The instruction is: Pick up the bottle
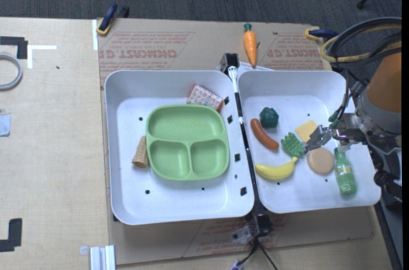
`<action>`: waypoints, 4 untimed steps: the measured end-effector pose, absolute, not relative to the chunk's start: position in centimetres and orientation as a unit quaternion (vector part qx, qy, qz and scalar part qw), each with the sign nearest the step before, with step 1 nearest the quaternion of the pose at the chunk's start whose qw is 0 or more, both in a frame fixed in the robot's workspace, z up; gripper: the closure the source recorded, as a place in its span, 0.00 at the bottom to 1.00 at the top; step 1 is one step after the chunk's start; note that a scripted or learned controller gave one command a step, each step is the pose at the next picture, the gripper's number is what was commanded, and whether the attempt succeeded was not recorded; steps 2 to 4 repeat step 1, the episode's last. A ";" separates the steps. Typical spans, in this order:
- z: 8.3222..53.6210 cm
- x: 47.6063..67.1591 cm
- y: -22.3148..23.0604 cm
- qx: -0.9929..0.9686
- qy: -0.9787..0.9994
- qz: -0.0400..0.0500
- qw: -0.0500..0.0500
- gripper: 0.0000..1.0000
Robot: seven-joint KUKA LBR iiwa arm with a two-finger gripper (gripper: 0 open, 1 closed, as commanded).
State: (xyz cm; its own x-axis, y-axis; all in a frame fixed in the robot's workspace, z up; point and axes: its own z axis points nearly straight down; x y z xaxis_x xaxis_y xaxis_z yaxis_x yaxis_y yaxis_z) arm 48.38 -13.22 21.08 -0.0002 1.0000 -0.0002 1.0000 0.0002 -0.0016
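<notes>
The green bottle (346, 174) lies in the right bin (287, 198) close to its right wall, with its neck pointing toward the back. My gripper (326, 136) hangs over the bin just up and left of the bottle's neck, above the gap between a yellow cheese wedge (307, 130) and a tan round bun (320, 162). Nothing shows in the gripper. The orange-banded wrist (386, 93) sits at the right edge of the view.
The right bin also holds a broccoli (269, 116), a sausage (264, 134), a banana (276, 169) and a green leafy piece (293, 145). In the left bin (121, 153) are a green divided plate (188, 141), a cone (140, 152) and a packet (204, 96). A carrot (249, 43) lies behind the bins.
</notes>
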 end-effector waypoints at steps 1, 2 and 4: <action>22.0 48.4 -13.3 -0.708 -0.707 0.001 0.000 1.00; 22.0 48.4 -13.3 -0.708 -0.707 0.001 0.000 1.00; 22.0 48.4 -13.3 -0.708 -0.707 0.001 0.000 1.00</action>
